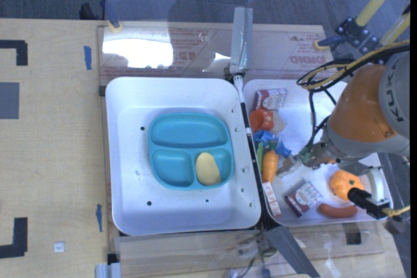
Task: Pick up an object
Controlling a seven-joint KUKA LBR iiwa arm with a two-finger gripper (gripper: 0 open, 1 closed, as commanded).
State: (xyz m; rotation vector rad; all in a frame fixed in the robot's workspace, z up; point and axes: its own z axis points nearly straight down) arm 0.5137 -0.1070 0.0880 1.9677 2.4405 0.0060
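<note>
Pincer [291,164] beside upright-lying carrot [269,165], long axis near-to-far, green top far.

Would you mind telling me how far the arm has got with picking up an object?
Done: a yellow potato-shaped item already lies in the blue divided tray in the left bin. In hand: the gripper is low in the right bin, beside the toy carrot; nothing is visibly between its fingers. Left: grasp and lift; the sausage, orange toy and small packet lie untouched.
</note>
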